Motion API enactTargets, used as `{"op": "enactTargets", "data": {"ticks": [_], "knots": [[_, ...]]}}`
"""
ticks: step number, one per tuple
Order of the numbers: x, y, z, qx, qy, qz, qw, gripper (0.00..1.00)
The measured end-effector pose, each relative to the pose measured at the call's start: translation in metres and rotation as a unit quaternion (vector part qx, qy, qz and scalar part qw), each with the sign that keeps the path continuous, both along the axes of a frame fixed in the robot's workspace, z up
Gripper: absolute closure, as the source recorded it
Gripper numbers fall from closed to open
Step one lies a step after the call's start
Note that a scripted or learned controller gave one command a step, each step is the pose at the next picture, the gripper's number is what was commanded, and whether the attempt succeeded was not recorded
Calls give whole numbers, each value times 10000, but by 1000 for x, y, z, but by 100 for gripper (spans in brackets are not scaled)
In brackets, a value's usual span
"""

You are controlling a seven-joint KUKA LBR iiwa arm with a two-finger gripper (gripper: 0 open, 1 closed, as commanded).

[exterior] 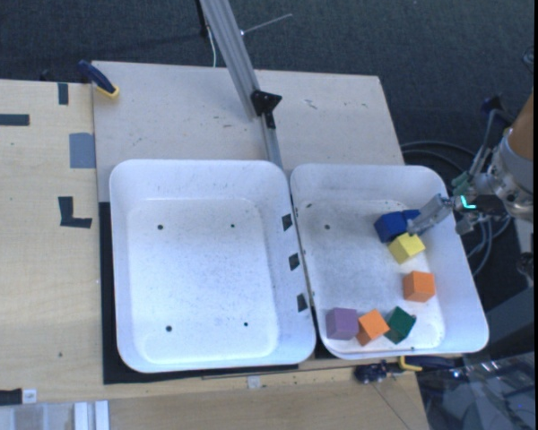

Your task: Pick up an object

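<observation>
Dark carpet surrounded my bench (206,115), which bore two white bins. Toward nine o'clock sat the left bin (125,195); the right bin (341,182) held the blocks. At three o'clock the gripper (423,222) reached in, jaws apart around the yellow block (406,247), beside the blue block (393,225). Orange block (419,286), purple block (342,322), green block (399,324) lay toward five o'clock.
</observation>
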State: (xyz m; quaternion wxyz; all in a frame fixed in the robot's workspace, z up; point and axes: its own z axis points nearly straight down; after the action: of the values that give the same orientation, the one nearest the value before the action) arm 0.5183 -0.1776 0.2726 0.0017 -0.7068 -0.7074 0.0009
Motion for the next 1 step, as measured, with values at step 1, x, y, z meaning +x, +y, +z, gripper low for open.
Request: {"op": "enactTargets", "data": {"ticks": [1], "knots": [[1,0,1,-4,-13,6,10000,0]]}}
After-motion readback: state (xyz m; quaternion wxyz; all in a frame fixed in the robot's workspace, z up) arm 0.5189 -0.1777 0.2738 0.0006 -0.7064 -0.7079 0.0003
